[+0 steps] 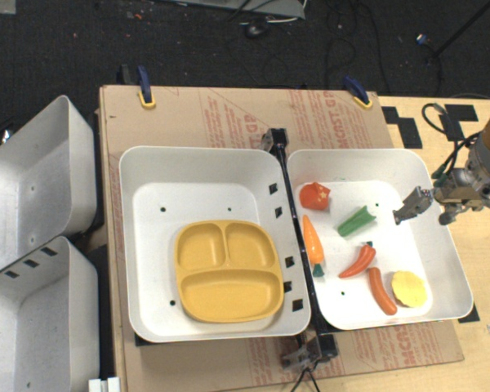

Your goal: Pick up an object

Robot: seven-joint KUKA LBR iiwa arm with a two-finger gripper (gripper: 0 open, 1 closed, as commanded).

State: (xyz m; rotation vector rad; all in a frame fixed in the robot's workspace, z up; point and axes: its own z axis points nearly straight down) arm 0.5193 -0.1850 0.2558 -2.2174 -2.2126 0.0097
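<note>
White plastic bins sit side by side on the bench; the left bin (139,219) holds a yellow divided tray (228,271). In the right bin (408,166) lie a red tomato (314,194), green pepper (356,220), carrot (312,240), red chili (358,261), sausage (381,290) and yellow lemon slice (408,288). Over that bin's right wall hangs the gripper (429,204), carrying nothing; from here I cannot tell how wide it stands.

A robotics lab — cardboard-topped bench (229,109), clamps (146,88), loose floor cables (343,47).
</note>
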